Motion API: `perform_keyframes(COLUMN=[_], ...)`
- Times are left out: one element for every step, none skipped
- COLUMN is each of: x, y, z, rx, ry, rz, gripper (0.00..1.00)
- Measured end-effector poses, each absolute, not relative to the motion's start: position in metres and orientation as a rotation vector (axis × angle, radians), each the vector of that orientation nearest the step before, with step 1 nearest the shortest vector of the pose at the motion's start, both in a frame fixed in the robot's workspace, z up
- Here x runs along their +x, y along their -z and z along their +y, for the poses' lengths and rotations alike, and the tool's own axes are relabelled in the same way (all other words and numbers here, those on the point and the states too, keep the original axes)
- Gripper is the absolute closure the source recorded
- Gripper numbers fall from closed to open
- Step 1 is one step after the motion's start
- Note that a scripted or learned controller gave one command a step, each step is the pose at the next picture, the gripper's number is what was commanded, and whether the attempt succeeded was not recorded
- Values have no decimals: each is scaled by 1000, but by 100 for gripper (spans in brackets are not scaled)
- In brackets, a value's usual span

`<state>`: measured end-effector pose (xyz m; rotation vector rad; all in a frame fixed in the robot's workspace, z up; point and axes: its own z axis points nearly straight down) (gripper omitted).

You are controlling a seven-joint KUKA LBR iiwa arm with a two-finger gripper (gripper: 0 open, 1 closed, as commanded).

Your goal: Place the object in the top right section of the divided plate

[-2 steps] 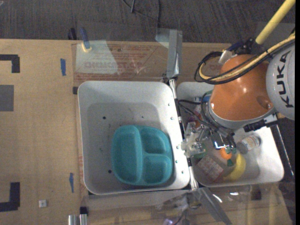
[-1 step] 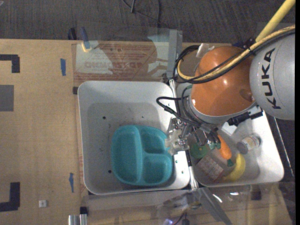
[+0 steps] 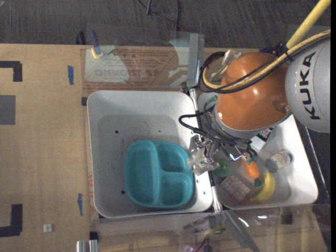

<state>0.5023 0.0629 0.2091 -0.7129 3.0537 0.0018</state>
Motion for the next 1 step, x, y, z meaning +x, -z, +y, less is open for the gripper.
perform_keyframes(x=[502], y=[-209], z=[63], rx=[-713], ry=[-2], rz=[3054], gripper=[0])
